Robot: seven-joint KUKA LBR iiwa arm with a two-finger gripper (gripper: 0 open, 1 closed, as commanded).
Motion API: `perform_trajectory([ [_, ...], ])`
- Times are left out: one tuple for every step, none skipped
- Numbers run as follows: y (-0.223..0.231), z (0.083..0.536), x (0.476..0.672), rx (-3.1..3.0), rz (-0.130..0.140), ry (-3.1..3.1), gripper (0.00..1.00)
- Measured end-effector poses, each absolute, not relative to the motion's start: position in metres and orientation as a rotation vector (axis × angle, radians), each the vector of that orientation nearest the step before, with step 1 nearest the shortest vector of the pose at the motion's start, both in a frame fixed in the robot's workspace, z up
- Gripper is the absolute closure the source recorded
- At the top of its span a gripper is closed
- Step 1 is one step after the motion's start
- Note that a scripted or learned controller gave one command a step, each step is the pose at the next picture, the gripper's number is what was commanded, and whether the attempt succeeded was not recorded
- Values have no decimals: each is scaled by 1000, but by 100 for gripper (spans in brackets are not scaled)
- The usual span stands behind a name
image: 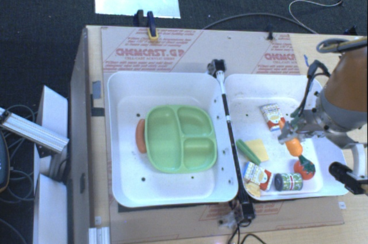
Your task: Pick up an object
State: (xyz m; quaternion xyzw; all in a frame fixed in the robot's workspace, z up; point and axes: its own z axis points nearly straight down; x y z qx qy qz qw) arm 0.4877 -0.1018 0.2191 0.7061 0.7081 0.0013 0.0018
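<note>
My gripper [289, 134] is low over the right bin [247, 86], reaching in from the right. An orange ball [294, 148] lies directly under its tip, touching or nearly touching it; I cannot make out whether it is gripped. Close by in the same bin are a red and white carton [272, 116], a red fruit with a green top [305, 167], a small can on its side [287, 182], a colourful packet [257, 174], a green pod [248, 151] and a yellow wedge [260, 150].
The left bin [123, 179] holds a green divided plate [179, 138] with an orange sausage-shaped piece [140, 135] at its left edge. A black ridge [227, 122] separates the bins. The arm's bulk [345, 93] covers the right bin's far right side.
</note>
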Motion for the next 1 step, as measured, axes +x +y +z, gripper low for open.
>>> perform_trajectory([
  [-65,258,488,2215,4,2224,100],
])
